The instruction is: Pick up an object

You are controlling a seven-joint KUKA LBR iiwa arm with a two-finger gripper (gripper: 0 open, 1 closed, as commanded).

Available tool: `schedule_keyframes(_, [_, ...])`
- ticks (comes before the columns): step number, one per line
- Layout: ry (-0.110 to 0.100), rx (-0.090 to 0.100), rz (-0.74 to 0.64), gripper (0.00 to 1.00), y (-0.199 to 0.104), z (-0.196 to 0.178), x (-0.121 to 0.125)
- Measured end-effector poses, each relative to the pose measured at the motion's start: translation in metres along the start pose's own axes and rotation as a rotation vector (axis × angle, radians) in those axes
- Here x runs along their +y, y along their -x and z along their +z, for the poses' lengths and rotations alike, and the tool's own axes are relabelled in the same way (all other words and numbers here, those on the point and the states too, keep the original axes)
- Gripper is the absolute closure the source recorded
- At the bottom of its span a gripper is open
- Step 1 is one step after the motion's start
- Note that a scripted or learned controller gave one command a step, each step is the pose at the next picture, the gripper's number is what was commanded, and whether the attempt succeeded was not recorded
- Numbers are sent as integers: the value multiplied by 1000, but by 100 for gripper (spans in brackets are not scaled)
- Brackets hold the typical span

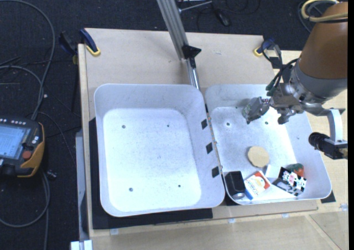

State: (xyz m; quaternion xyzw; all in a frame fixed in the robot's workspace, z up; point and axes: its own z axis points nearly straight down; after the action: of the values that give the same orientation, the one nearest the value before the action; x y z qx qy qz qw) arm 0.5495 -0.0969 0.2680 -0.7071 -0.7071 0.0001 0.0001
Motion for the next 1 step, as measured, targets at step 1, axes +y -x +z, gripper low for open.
schedule_keyframes(1, [4, -2, 2, 0, 76, -107, -23])
